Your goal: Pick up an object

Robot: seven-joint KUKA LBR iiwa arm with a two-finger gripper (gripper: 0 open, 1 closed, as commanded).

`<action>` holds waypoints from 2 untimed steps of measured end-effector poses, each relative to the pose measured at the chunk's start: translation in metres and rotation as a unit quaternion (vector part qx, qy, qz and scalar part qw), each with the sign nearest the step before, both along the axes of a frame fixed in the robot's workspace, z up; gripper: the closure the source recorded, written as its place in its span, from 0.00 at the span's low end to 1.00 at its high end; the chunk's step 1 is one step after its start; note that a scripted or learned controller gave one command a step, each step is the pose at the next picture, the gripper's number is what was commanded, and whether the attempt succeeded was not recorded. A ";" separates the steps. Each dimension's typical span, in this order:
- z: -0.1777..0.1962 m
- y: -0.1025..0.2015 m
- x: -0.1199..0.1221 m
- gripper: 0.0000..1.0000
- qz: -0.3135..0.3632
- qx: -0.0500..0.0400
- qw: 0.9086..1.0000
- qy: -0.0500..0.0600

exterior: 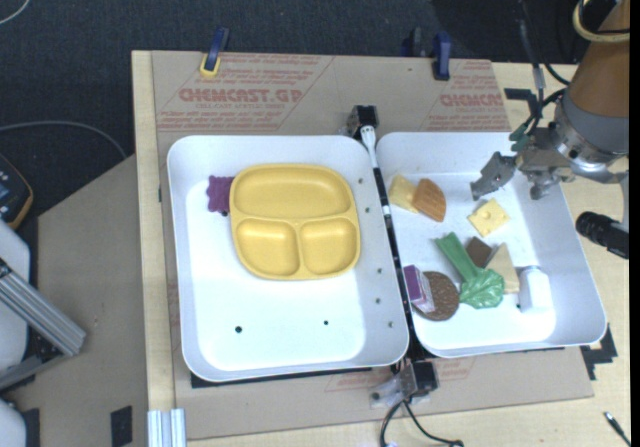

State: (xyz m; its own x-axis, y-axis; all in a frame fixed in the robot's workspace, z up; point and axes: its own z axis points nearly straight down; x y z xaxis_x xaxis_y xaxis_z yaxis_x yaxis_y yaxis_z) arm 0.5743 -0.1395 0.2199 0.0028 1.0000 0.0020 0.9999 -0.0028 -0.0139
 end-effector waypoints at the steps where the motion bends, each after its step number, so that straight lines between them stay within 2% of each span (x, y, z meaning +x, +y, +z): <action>1: 0.008 0.000 0.003 0.00 0.001 -0.001 1.000 -0.007; 2: -0.037 -0.005 -0.003 0.00 0.001 0.000 1.000 -0.005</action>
